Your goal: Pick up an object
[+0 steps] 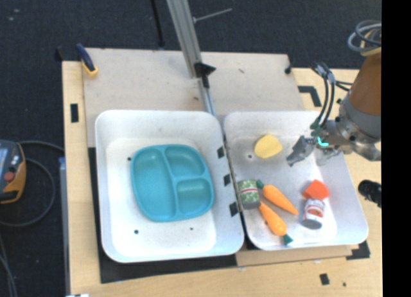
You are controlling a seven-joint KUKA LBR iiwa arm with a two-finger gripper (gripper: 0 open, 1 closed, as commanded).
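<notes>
- The gripper (pixel 300 153) is hanging over the right bin (pixel 340 225), beside a yellow lemon (pixel 268 146).
- Two carrots (pixel 277 204) and a small can (pixel 249 193) are lying there.
- A teal tray (pixel 171 182) is sitting in the left bin (pixel 115 238).

The scene is brightly and evenly lit from above. The 2 white bins (pixel 164 122) are close to overexposed, their surfaces washed out with little texture showing. Shadows are short and soft: a faint one lies under the teal divided plate (pixel 172 181) along its lower edge, and a thin dark one runs beside the aluminium post (pixel 186 29). The dark floor (pixel 38 6) around the bench reads nearly black with fine speckle. The picture is low in resolution and slightly soft throughout; small items in the right bin (pixel 347 225) blur at their edges.
</notes>
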